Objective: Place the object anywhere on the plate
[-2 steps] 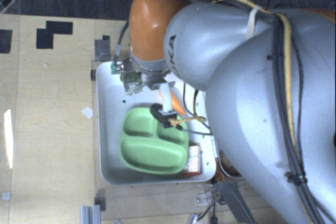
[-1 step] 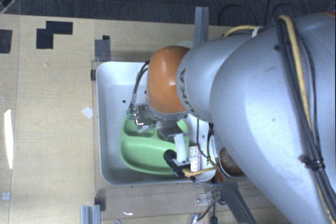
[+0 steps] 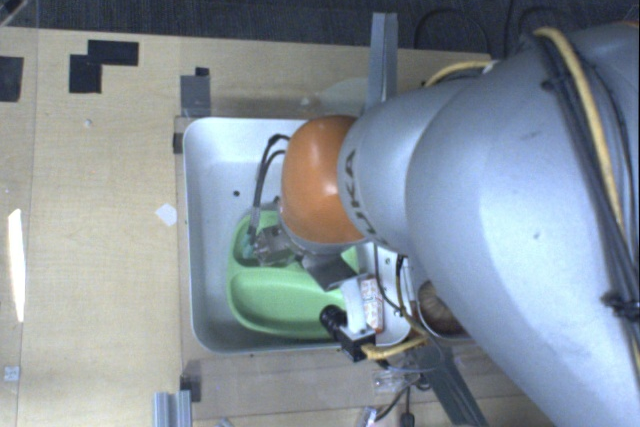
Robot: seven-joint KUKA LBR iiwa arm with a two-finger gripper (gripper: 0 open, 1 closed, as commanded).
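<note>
A light green plate [image 3: 275,300] lies in the left white bin [image 3: 210,215], toward its near side. My arm reaches in from the right and covers most of the scene. The orange band [image 3: 315,180] sits above the wrist, and the gripper [image 3: 262,240] hangs down over the far left part of the plate. The wrist body hides its fingertips. No loose object can be made out on the plate or at the gripper.
The arm's grey bulk hides the right bin almost entirely; a brown round shape [image 3: 435,310] peeks out under it. Cables and a black connector [image 3: 340,325] hang at the wrist near the bin's front edge. Bare bin floor lies left and beyond the plate.
</note>
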